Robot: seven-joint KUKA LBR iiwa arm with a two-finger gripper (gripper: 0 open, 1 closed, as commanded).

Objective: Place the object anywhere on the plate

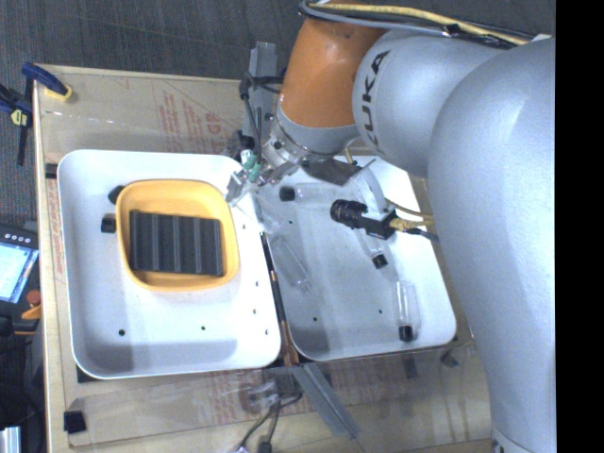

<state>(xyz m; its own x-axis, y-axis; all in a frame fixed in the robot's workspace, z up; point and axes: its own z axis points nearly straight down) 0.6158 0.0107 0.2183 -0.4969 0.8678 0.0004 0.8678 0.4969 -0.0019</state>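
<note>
A yellow plate (176,196) with rounded corners lies in the left bin (142,347). A dark ribbed rectangular object (176,242) rests flat on the plate's middle. My gripper (243,179) hangs over the far end of the divide between the two bins, just off the plate's far right corner. A small green piece (250,162) shows at its tip. The orange wrist band (321,74) and the grey arm rise behind it and hide the far part of the right bin (349,338).
Two small black bits (109,223) lie beside the plate's left edge in the left bin. Clear plastic pieces (406,302) and a thin clear rod (293,264) lie in the right bin. A black cylinder with a cable (357,214) hangs over that bin.
</note>
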